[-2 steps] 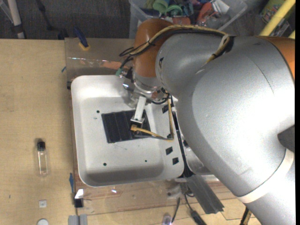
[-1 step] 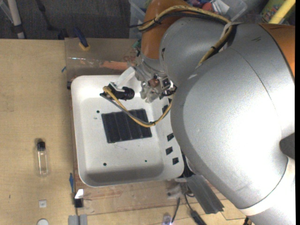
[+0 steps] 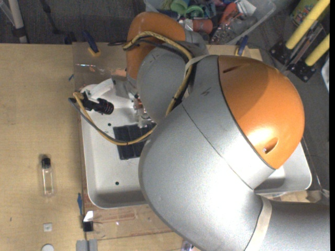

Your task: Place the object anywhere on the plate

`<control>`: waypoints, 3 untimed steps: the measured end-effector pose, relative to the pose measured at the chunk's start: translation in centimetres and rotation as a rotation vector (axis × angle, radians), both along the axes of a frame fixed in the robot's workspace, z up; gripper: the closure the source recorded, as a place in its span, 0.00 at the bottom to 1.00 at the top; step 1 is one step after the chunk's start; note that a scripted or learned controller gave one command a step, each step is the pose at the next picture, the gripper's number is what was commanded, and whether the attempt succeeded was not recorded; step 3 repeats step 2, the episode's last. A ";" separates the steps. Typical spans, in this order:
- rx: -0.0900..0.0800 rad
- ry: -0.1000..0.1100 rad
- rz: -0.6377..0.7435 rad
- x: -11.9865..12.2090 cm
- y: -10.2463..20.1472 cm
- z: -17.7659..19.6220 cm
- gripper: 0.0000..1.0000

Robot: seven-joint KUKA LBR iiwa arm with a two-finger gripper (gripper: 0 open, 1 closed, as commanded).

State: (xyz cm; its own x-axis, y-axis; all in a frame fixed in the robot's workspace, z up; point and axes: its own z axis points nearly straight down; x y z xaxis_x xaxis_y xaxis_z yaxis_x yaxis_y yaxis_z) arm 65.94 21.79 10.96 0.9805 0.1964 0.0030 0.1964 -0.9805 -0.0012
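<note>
The grey and orange arm (image 3: 225, 140) covers most of the camera view and hangs low over the white bins. Its wrist reaches into the left bin (image 3: 104, 187), where the dark gripper (image 3: 129, 141) sits close to the bin floor near the middle. A black cable plug (image 3: 101, 106) and a yellow-black cable loop (image 3: 99, 127) hang beside the wrist. Whatever lies under the gripper is hidden by the arm. The arm also covers most of the right bin (image 3: 296, 179), leaving one corner in sight.
A small clear vial with a black cap (image 3: 47, 175) lies on the wooden bench left of the bins. A clear tub of colourful items (image 3: 209, 4) stands behind the bins. Yellow tubes (image 3: 314, 20) lean at the top right.
</note>
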 end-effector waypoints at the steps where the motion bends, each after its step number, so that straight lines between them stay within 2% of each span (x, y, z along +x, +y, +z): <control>1: -0.002 0.007 0.586 -6.7 0.8 3.2 1.00; 2: -0.003 0.004 1.057 -3.3 0.8 5.0 1.00; 3: -0.003 0.004 1.057 -3.3 0.8 5.0 1.00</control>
